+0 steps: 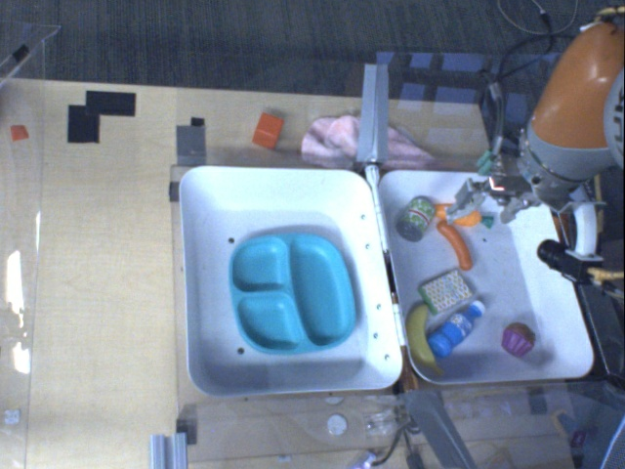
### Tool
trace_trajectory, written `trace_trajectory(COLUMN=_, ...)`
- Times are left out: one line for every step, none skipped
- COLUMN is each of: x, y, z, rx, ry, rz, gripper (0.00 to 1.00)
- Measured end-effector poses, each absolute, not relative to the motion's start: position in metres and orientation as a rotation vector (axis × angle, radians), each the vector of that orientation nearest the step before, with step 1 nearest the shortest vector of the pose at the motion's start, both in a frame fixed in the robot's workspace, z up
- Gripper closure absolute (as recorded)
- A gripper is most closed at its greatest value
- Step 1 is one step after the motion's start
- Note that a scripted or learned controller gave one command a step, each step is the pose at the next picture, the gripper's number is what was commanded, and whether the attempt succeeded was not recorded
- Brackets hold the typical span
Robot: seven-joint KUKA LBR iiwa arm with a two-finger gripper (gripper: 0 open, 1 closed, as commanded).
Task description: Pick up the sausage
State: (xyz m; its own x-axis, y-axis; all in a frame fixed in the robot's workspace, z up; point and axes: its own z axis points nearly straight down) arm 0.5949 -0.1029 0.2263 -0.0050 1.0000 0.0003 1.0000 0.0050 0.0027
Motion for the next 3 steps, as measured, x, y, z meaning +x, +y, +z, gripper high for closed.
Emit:
trace_trajectory(x=0.606, y=-0.135, z=0.096, rx=2.295, ry=2.137, rz=0.009, gripper=0.0)
trace_trajectory(x=0.609, y=-0.135, z=0.105, rx=2.292, ry=2.135, rz=0.015, gripper=1.0)
trace_trajectory(x=0.655, y=-0.072, z=0.185, rx=2.06, ry=2.362, rz=0.01, gripper=1.0)
